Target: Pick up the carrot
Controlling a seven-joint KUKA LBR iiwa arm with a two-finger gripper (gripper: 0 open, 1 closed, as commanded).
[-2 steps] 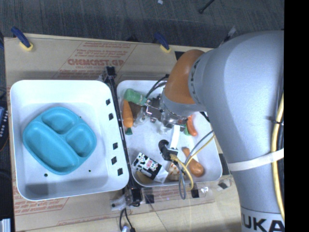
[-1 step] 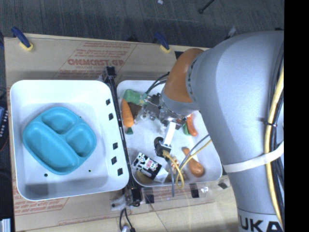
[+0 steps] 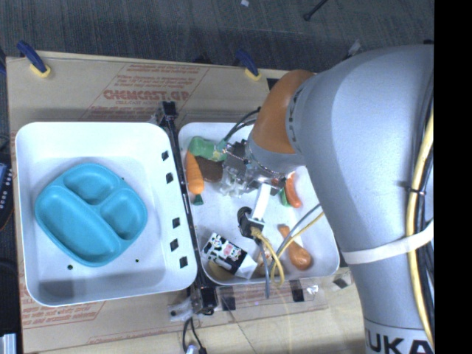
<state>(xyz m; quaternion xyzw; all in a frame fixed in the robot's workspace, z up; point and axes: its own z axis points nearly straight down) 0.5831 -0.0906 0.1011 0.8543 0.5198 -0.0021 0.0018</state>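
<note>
The carrot point(image 3: 194, 177) is orange with a green leafy top point(image 3: 200, 147). It lies along the left wall of the right bin point(image 3: 318, 220), pointing toward the front. My gripper point(image 3: 234, 175) hangs low over the bin's middle, just right of the carrot and apart from it. A dark brown thing point(image 3: 212, 169) sits between the carrot and the gripper. Nothing shows as held.
The left bin point(image 3: 44, 146) holds a blue divided plate point(image 3: 90, 211). In the right bin lie a red-orange sausage shape point(image 3: 293, 190), an orange lump point(image 3: 296, 255) and a black-and-white patterned piece point(image 3: 223, 251) near the front. The arm covers the bin's right side.
</note>
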